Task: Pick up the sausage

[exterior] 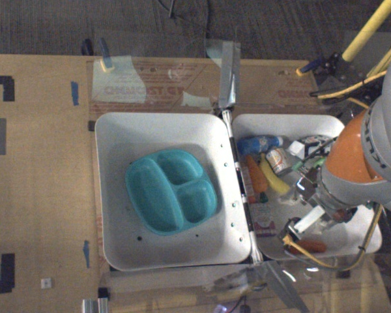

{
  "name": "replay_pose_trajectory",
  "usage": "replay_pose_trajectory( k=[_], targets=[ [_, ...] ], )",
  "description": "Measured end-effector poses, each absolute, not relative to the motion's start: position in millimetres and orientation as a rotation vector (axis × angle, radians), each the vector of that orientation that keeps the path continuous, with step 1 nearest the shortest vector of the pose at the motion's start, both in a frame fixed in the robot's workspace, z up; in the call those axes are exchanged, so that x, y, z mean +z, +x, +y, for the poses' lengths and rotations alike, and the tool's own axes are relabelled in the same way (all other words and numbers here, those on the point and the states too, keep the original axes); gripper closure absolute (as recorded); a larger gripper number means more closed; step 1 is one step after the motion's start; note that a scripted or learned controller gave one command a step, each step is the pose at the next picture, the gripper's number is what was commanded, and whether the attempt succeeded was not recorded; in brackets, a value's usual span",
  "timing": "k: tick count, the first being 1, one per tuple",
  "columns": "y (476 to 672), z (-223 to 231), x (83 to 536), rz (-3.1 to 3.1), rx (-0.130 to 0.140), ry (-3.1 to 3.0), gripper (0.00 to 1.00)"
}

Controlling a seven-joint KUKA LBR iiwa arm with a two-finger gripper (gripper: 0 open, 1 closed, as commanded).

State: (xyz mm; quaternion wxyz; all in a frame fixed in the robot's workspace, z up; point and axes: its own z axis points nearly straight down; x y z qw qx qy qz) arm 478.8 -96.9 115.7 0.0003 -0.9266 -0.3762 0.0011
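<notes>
The sausage [311, 246], a short red-orange link, lies near the front edge of the right bin [368, 240]. My gripper [313, 204] hangs low over the middle of that bin, under the grey wrist and orange band. It sits just above and behind the sausage, a little apart from it. The wrist hides the space under the gripper.
The right bin also holds a blue bottle [260, 143], a can [278, 160], an orange carrot [256, 177], a yellow banana [276, 178] and a small packet [264, 225] by the left wall. A teal divided plate [173, 190] lies in the left bin [117, 142].
</notes>
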Motion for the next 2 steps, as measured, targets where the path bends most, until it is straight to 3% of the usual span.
replay_pose_trajectory(
  k=[1, 2],
  targets=[
    [478.9, -57, 184, -0.882, 0.005, -3.014, 0.00],
    [477.9, -92, 124, -0.784, 0.009, -3.037, 0.00]
  ],
)
